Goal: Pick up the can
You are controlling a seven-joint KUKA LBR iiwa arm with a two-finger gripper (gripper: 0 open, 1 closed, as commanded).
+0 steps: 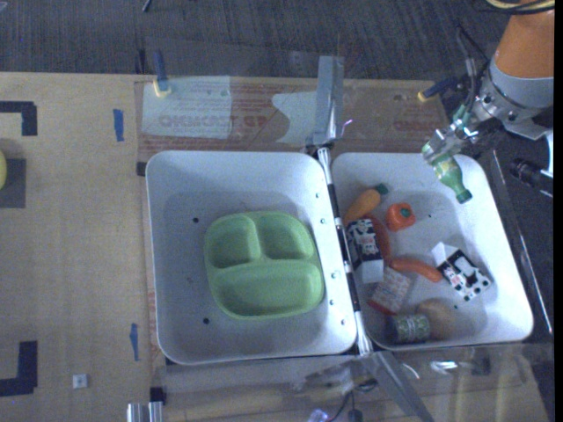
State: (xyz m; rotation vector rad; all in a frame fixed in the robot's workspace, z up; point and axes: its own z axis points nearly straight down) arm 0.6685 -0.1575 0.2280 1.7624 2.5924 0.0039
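Note:
The can, short with a greenish label, lies on its side near the front wall of the right bin. My gripper hangs over that bin's back right corner, far from the can. It is shut on the top of a green bottle, which dangles slanted below the fingers.
The right bin also holds a carrot, a red tomato-like piece, an orange sausage shape, two black-and-white cartons, a small packet and a brown lump beside the can. A green divided plate sits in the left bin.

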